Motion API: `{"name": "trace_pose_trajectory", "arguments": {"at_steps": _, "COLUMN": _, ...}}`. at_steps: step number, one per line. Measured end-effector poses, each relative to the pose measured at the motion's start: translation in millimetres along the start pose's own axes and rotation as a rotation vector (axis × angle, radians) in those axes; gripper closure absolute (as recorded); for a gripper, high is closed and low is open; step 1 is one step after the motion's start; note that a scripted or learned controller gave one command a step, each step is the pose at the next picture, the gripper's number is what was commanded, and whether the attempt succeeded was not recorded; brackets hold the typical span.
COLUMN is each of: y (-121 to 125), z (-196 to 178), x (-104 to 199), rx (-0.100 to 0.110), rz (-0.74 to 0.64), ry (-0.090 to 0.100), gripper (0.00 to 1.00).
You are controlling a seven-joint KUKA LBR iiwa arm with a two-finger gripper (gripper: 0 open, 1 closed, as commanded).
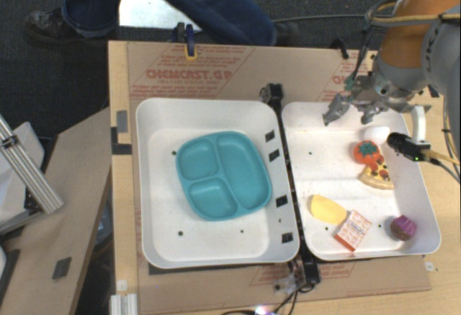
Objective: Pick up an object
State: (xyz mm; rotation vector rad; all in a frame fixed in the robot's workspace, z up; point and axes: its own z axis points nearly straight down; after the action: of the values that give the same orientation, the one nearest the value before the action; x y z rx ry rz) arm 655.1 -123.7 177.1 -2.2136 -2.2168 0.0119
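Faintly, "CHEMCAST GP" on board (pixel 189 74)

The arm (pixel 421 32) is grey with a rounded orange band; thin cables loop over it above a metal two-finger gripper (pixel 352 113).

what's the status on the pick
Gripper open, nothing held, over right bin's back edge. Toys lie nearer: tomato, pizza, lemon. Path clear.
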Motion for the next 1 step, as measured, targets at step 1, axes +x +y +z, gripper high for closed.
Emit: {"name": "trace_pose_trajectory", "arguments": {"at_steps": 1, "y": 2.7, "z": -9.0, "x": 0.3, "rx": -0.013, "rz": -0.002, "ry": -0.001, "gripper": 0.00}}
